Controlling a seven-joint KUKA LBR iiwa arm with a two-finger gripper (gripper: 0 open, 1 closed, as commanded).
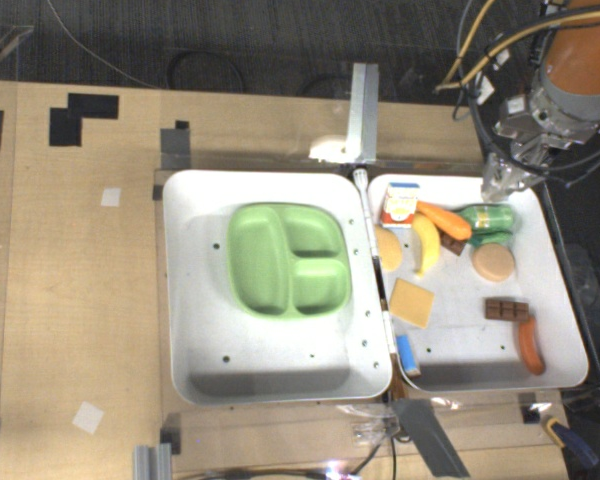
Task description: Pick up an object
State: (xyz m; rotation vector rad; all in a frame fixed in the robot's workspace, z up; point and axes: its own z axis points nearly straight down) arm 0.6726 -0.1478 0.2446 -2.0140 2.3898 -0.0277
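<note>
The arm is reaching in from the right, and the gripper (502,180) is hovering at the back of the right bin (565,298), just above the green bottle (492,219). Whether it is open or closed, I cannot tell from this slant.

The bottle is lying on its side, touching the carrot (444,220), with the banana (426,244) and a round tan biscuit (494,262) crowding in close. That looks like the likeliest target, though tightly packed.

To do this well, the descent wants to be straight down, straddling the bottle across its narrow width and staying off the carrot. The chocolate bar (506,310) and sausage (530,347) are sitting well apart, easier picks. The green divided plate (286,259) is resting in the left bin (195,318).
</note>
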